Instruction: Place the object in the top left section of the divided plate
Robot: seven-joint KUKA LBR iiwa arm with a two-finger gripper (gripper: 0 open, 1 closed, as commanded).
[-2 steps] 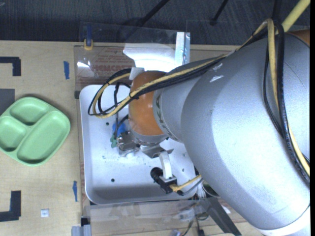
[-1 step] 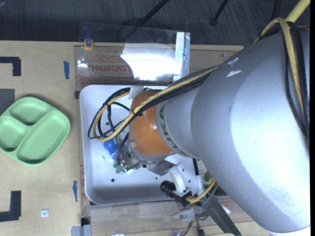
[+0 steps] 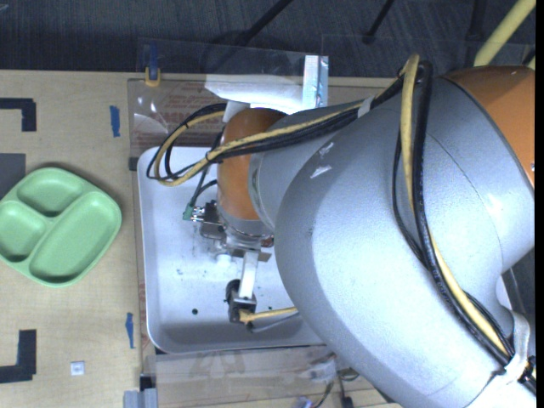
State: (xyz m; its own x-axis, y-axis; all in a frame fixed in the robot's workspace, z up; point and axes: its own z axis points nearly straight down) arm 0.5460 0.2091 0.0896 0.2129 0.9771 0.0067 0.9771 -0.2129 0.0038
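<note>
A pale green divided plate (image 3: 58,225) with three sections lies on the wooden bench, left of the white bin (image 3: 174,257). All three of its sections look bare. My gripper (image 3: 231,243) hangs under the orange-banded wrist, low over the middle of this bin and well to the right of the plate. The wrist hardware hides what is beneath it. A few small dark specks (image 3: 195,313) dot the bin floor near the front.
The big grey arm (image 3: 382,228) covers the right half of the view and that side of the bin. A clear plastic wall (image 3: 229,66) stands behind the bin. Black corner marks (image 3: 24,113) and blue tape (image 3: 115,119) lie on the bench around the plate.
</note>
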